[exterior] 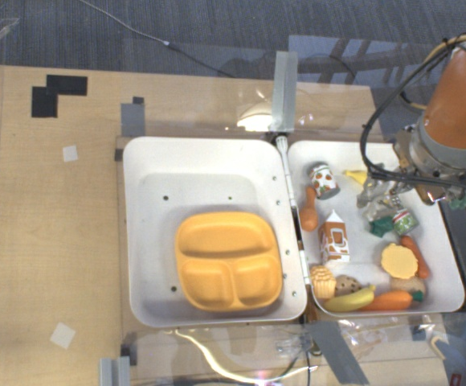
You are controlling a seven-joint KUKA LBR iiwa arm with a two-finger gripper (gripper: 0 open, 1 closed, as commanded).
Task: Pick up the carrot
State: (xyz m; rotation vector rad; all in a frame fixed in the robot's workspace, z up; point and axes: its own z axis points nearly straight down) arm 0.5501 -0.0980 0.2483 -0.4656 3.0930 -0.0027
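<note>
Along the near edge of the right shallow white bin (455, 288), the smooth orange plastic carrot (392, 300) (light, rigid, slippery) wants a mid-body grip; the hand (386, 195), clenched or released I cannot tell, hovers well apart

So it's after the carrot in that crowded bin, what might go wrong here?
Mainly a wrong grab. The carrot lies against the right bin's front wall, touching the banana and tucked under the yellow disc, so the fingers may find little room or pinch a neighbour instead. The gripper hovers farther back, over a green item, and could knock that when it moves. Other orange pieces nearby could also be mistaken for the carrot.
</note>
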